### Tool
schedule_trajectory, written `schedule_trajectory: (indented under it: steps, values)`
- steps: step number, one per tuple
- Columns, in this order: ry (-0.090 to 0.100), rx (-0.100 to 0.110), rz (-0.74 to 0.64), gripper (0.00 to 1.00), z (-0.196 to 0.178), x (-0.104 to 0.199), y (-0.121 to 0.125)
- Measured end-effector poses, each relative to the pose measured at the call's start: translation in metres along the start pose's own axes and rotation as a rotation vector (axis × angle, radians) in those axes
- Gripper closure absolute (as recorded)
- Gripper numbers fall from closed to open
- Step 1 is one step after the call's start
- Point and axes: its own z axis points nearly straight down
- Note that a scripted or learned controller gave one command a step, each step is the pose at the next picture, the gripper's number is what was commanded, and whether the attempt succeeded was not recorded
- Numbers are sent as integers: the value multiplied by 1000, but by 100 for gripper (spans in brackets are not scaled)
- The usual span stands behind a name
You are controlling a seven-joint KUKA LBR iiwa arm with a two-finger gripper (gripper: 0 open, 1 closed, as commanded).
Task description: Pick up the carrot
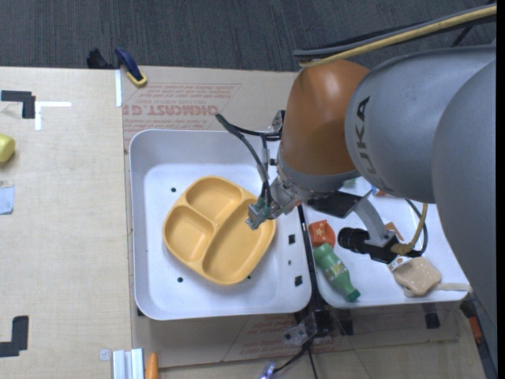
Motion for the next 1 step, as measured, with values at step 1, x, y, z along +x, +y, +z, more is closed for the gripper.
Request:
schedule_trajectory:
  steps: [1]
  values:
    - [2,4,300,100,29,-2,-38]
